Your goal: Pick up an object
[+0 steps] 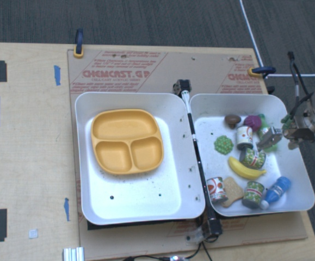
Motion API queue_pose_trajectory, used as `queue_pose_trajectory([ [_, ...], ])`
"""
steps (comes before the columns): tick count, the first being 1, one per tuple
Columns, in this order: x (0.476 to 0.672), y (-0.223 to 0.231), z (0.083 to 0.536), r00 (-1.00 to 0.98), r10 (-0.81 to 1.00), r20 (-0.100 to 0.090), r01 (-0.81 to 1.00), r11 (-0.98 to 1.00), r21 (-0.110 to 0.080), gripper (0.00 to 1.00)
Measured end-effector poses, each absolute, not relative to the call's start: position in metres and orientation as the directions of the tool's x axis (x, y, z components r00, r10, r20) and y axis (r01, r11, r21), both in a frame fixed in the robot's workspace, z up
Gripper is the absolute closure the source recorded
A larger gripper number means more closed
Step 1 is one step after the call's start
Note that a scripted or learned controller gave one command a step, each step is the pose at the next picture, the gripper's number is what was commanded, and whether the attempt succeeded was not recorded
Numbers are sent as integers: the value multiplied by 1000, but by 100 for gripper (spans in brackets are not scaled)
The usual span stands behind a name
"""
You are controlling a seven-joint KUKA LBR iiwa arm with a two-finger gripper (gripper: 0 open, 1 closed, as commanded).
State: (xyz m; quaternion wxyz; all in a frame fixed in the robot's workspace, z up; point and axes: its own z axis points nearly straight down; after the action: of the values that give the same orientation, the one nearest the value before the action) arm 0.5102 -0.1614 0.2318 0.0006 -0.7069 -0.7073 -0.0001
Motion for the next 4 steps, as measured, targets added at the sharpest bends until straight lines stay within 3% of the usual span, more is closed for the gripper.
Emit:
queue_pose_trajectory([
  [1,545,-195,113,0,1000,-5,1000,0,26,0],
  [2,540,-189,101,1,1000,0,1000,-1,0,0],
  [3,502,-143,87,0,1000,-2,1000,0,7,0],
  [4,505,-144,98,1,1000,-6,1000,-1,15,100],
])
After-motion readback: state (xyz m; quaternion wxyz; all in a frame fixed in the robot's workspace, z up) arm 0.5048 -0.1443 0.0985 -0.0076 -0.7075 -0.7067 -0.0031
